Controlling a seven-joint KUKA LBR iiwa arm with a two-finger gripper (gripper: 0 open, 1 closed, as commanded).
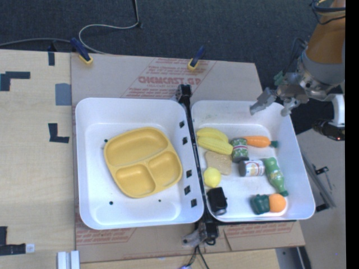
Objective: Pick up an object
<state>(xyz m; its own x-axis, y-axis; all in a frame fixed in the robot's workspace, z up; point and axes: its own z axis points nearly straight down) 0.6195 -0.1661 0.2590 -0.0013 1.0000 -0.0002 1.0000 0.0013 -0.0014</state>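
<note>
The jaws (273, 104) are seen spread apart and holding nothing, above the far right corner of the right bin (297, 150). A carrot (258, 142), banana (213, 140) and lemon (212, 177) are scattered inside it.

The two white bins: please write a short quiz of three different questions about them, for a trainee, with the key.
1. True or false: the yellow divided tray lies in the same bin as the carrot.
2. Which thing lies nearest the front right corner of the right bin? A) banana B) orange C) lemon
3. Fill in: the tool hangs over the right bin's ____ right corner.

Key
1. False: the tray is in the left bin, the carrot in the right one.
2. B
3. back (far)
</note>
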